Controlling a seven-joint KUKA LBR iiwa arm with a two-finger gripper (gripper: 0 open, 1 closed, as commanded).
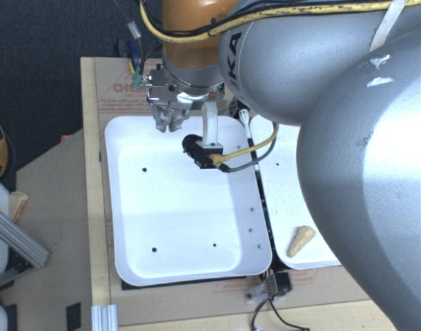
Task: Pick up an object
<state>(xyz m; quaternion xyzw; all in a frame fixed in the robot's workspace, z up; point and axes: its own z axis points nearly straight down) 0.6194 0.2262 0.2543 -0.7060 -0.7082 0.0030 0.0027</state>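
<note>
Far left of the frame: dark floor, a pale metal rail (17,236) lying at a slant in the lower left corner. Next, the wooden bench (93,205), tan, with red print near its upper edge. On it, left of centre, the left white bin (128,254), shallow, round-cornered, a few small dark dots on its floor. Over that bin's upper rim, the gripper (168,124), hung from the orange band (197,9) at top centre; open or clenched cannot be told from this angle, nothing seen grasped. Just right of the gripper, a pale bracket with a black fitting (197,150) and a yellow cable (248,154) curling off it, above the bin's upper middle. Further right, past the dark gap between bins, the right white bin (314,259), mostly covered by the grey arm (335,81) filling the upper right. In the right bin's lower left corner, a small tan cone-shaped object (301,241), lying tilted, well apart from the gripper
</note>
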